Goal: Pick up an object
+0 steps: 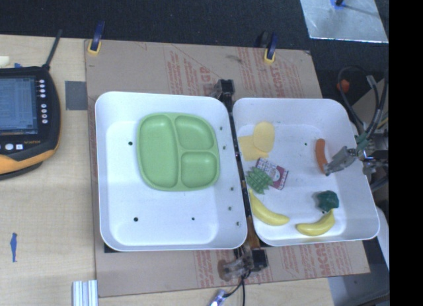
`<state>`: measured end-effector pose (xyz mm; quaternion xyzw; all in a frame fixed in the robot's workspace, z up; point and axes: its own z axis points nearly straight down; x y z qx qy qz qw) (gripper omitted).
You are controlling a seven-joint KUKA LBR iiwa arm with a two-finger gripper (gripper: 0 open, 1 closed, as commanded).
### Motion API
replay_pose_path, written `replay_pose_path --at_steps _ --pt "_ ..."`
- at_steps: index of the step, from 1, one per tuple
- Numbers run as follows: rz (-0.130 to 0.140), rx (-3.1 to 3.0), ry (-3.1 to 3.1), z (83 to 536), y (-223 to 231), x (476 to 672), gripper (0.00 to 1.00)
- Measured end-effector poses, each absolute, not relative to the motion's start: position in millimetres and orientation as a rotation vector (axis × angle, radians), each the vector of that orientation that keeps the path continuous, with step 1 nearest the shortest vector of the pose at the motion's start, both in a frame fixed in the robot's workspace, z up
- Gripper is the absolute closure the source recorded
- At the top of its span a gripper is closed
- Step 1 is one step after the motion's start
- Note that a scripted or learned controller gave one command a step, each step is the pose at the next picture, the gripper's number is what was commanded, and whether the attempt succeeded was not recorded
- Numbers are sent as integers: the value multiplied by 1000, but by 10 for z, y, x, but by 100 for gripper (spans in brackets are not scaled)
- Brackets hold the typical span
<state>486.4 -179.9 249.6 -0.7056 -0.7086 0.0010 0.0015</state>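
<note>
Robot lab; teach pendant (26, 123), clamped bench

Two shallow white bins sit side by side: the left bin (112, 219) and the right bin (360, 225). The left one holds one green divided plate (177, 151). The right one holds two bananas, one (266, 211) nearer the divider and another (315, 225) toward the front, one orange-red sausage (321, 154), two pale yellow pieces (258, 141), one small printed packet (273, 172), one leafy green sprig (258, 180), and one dark green item (326, 199), possibly broccoli.
</note>
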Motion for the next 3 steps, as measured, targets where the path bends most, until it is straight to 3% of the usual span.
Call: replay_pose_path --at_steps 1,2,3 --pt "5 -2212 -2224 962 -1980 4749 0" --pt "7 -2209 -2228 1068 -1990 4752 100" --pt "4 -2212 -2229 1115 -1550 5136 100"
